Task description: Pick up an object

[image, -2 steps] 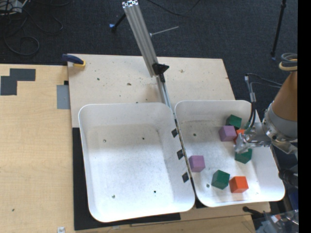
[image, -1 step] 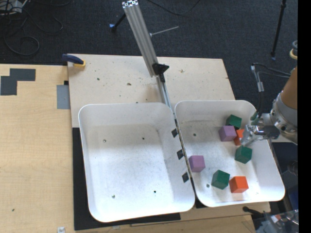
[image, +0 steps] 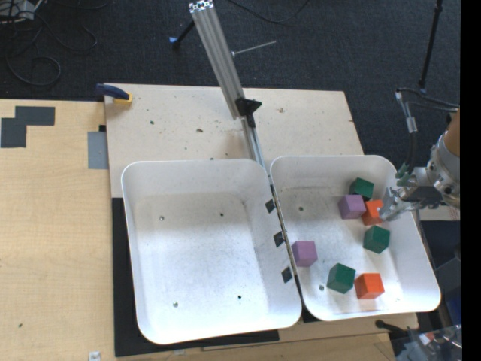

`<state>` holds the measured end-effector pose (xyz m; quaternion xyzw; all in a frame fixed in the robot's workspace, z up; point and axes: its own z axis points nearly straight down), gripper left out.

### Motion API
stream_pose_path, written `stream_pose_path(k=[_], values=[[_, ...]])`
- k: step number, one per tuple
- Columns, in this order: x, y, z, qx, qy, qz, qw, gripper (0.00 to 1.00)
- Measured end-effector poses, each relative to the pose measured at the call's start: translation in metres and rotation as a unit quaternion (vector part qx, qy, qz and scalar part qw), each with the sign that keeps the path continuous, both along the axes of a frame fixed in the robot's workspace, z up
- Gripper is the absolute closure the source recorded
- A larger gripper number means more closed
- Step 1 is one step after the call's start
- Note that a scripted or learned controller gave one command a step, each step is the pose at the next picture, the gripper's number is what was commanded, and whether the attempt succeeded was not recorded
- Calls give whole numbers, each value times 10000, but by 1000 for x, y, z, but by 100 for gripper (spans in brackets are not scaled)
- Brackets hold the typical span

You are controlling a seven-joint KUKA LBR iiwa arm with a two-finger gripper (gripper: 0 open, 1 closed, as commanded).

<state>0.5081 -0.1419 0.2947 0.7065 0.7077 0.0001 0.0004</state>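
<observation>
A: Two white bins on the table (image: 301,119), left bin (image: 150,201) and right bin (image: 421,284) side by side. Blocks all in the right one?

B: Yes. Green block (image: 361,188) at upper right, purple block (image: 351,206) just below and left of it, orange block (image: 373,212) touching the purple one's right side.

A: And lower down?

B: Second green (image: 376,239) at mid right, second purple (image: 304,253) near the divider, third green (image: 341,277) and second orange (image: 369,285) close together at the bottom.

A: Gripper?

B: Gripper (image: 388,209) reaching in from the right edge, down at the upper orange block, right against it. Cannot tell how wide the fingers stand, nor whether anything sits between them.

A: Anything else?

B: Metal pole (image: 222,59) slanting up from the divider toward top centre.
</observation>
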Motion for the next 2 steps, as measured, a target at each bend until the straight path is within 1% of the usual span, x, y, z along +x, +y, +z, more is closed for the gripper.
stream_pose_path(k=[2], values=[[34,82,-30,14,34,6,10000,100]])
